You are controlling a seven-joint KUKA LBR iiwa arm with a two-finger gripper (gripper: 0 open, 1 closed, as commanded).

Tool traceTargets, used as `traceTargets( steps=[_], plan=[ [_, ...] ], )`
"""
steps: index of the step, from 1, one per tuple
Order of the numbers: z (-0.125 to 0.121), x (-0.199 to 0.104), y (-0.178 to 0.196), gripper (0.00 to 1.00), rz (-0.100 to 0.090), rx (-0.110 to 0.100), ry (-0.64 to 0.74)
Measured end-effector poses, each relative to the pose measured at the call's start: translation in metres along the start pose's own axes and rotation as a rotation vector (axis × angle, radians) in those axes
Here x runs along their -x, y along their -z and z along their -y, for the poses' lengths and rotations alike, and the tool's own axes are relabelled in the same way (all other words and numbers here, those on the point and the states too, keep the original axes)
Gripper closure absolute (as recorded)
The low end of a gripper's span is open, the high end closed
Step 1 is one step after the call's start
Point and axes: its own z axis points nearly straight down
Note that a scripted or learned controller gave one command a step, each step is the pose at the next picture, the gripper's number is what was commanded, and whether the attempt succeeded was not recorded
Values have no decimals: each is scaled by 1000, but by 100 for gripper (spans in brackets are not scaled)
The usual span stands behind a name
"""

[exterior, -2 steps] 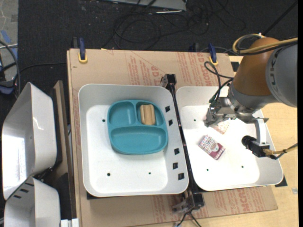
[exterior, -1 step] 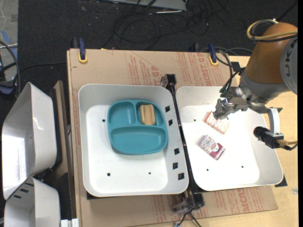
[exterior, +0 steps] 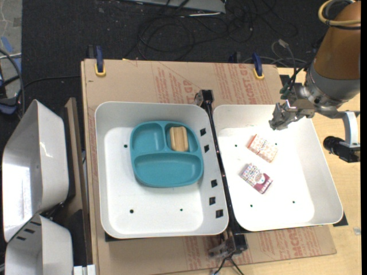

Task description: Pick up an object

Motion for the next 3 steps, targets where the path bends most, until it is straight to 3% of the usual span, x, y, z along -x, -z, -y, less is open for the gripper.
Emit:
traceTargets(
  steps=[2,3],
  plan=[
    [31,-106,-17,100,-4,-10,4],
    [32,-162,-35,100,-4,-11,5]
  ],
)
